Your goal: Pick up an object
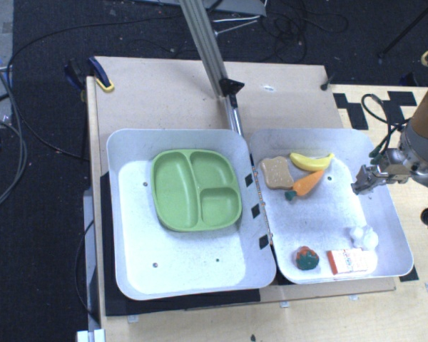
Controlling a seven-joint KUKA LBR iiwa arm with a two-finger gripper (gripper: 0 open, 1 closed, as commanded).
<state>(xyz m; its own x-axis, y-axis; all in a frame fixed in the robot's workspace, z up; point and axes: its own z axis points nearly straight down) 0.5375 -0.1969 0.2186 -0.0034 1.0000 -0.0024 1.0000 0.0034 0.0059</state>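
Observation:
The right bin [342, 205] holds the loose objects. A yellow banana [311, 161] lies at its far side, with a tan bread slice [277, 172] to the left and an orange carrot [307, 183] just in front. Near the front edge sit a red and green strawberry [307, 258], a red and white box [351, 261] and a small white lump [362, 236]. My gripper [361, 184] hangs over the bin's right part, right of the carrot and apart from every object. Nothing shows in its grasp.
The left bin [135, 255] carries a green divided plate [197, 189]. A slanted metal pole [208, 41] runs down to the gap between the bins. A blue and yellow tool [101, 77] lies at the bench's far left corner.

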